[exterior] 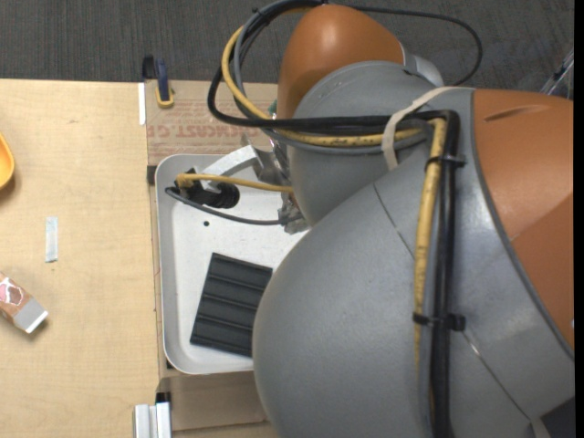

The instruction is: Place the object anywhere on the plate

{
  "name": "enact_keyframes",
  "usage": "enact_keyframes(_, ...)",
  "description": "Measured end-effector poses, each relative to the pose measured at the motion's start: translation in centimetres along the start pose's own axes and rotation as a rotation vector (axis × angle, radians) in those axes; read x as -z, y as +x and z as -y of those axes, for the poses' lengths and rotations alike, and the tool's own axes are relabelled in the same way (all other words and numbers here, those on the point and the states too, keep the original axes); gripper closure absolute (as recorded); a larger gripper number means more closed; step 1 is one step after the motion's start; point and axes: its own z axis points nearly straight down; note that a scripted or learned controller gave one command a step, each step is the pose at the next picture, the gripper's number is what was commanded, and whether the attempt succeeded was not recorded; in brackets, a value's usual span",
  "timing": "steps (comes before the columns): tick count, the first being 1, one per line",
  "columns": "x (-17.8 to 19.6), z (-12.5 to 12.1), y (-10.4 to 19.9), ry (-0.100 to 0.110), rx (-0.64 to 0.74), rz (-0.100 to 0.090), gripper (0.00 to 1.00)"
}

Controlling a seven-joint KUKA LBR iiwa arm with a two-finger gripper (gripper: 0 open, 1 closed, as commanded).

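Black ribbed block (233, 304) lay in the white bin (173, 272), near the gripper (271, 167); open or closed, I couldn't tell. Placing looked not yet done.

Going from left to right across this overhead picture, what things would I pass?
Orange object at the edge → brown-and-white packet → small pale strip → blue clamp → black ribbed block in the white bin → the big grey and orange robot arm.
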Motion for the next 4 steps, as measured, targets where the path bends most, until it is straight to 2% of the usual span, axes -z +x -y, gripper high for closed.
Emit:
enact_keyframes(1,1.2,4.8,-3.7,-0.001,0.232,0.002,1.00)
enact_keyframes(2,1.9,4.6,-3.7,-0.004,0.234,0.007,1.00)
enact_keyframes(3,-3.2,2.6,3.1,0.000,0.347,0.002,1.00)
enact_keyframes(4,-13.5,4.0,-1.5,0.001,0.564,0.003,1.00)
